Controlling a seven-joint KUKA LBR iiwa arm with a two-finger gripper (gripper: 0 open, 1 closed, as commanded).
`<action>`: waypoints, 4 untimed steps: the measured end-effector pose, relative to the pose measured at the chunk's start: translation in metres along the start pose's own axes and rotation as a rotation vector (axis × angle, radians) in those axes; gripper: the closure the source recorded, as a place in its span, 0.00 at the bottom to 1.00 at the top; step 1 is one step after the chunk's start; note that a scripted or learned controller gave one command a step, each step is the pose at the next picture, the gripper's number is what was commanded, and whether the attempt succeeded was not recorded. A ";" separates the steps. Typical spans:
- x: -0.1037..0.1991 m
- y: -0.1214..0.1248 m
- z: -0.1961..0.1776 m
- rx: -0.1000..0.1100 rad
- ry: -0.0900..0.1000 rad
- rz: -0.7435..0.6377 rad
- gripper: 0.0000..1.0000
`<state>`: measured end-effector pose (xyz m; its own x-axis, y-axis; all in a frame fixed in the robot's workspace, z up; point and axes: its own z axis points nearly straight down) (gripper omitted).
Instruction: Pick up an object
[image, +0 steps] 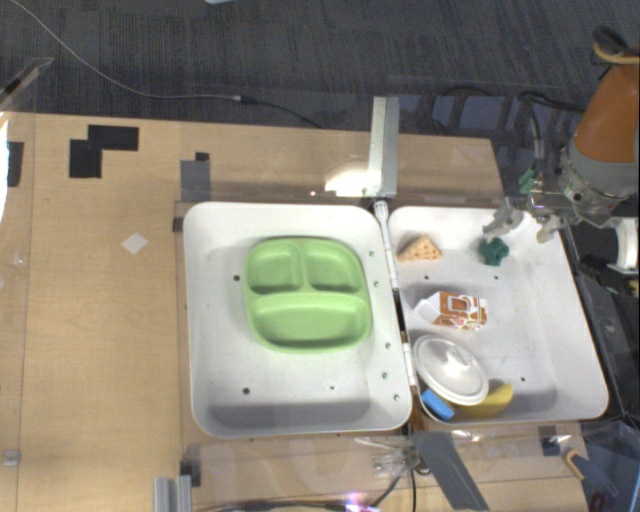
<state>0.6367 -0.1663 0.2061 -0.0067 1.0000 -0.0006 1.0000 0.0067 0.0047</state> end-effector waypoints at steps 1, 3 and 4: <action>0.010 0.033 0.074 0.001 -0.001 0.134 0.00; -0.013 0.037 0.105 -0.009 -0.004 0.062 1.00; 0.090 0.006 0.018 -0.002 0.001 0.121 1.00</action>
